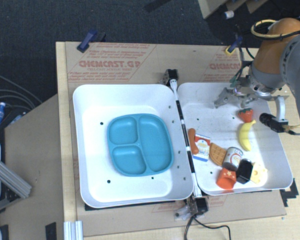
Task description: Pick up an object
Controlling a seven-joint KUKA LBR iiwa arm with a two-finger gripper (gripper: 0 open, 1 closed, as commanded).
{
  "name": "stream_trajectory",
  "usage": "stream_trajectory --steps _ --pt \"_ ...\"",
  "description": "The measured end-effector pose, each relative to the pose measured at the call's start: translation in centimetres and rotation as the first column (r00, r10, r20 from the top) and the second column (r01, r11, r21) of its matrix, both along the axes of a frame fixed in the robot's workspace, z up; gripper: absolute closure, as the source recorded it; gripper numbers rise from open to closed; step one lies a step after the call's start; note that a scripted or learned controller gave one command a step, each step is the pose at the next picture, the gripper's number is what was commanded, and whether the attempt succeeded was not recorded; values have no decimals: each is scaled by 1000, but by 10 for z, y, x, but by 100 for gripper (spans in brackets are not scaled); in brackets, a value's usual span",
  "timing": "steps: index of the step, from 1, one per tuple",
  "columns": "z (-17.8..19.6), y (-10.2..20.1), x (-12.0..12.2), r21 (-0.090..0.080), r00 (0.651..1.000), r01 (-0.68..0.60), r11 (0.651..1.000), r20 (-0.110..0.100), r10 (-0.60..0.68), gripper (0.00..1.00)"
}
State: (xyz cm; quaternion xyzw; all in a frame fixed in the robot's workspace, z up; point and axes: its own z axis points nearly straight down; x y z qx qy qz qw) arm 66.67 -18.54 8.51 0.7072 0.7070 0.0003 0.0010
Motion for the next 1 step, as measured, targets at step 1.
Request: stream_trajectory --steps 1 --pt "0 -1 0 -1 1000 -1 1000 0 1 0"
